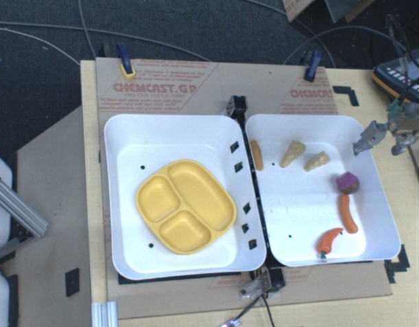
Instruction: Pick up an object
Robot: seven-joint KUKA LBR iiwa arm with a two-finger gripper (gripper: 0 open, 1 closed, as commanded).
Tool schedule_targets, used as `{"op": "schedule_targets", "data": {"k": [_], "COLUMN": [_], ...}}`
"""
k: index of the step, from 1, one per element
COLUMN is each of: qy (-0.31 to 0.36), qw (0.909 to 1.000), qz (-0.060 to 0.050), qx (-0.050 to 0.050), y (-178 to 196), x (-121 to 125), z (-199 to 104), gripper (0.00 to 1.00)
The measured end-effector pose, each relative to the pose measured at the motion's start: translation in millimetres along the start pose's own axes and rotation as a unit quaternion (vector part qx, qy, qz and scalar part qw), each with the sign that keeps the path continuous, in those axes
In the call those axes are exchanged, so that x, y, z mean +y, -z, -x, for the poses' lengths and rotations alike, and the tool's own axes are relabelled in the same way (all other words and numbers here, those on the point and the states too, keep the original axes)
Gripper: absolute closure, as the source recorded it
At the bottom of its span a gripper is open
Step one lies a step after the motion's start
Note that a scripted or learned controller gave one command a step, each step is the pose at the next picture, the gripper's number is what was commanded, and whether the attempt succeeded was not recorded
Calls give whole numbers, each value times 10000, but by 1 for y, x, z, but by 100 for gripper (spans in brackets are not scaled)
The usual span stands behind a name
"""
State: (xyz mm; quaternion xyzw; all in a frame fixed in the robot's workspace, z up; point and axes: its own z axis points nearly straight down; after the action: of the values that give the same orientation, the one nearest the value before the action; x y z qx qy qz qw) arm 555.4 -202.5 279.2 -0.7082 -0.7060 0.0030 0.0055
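My gripper (383, 143) hangs at the right edge of the view, over the far right rim of the right bin (298, 247). Its two fingers stand apart, open, with nothing between them. In that bin lie a purple lump (347, 182), an orange sausage (348, 213) just below it, and a red-orange pepper (329, 240) near the front rim. Two beige cone-shaped pieces (292, 153) (317, 161) sit toward the back, and a small brown sausage (257, 155) lies by the left wall. The purple lump is the object nearest the gripper, down and to its left.
The left bin (120, 148) holds a yellow divided plate (187, 205). Black clips (238, 105) join the two bins along the middle. Blue clamps (126, 60) (312, 65) sit at the bench's back edge.
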Motion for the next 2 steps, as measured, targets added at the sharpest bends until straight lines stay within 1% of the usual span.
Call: {"op": "schedule_targets", "data": {"k": [1, 2], "qy": [18, 11], "qw": [10000, 10000], "qz": [57, 30], "qx": [-14, -4], "y": [6, -41], "x": [2, -2], "z": [-1, 7], "gripper": [0, 0]}}
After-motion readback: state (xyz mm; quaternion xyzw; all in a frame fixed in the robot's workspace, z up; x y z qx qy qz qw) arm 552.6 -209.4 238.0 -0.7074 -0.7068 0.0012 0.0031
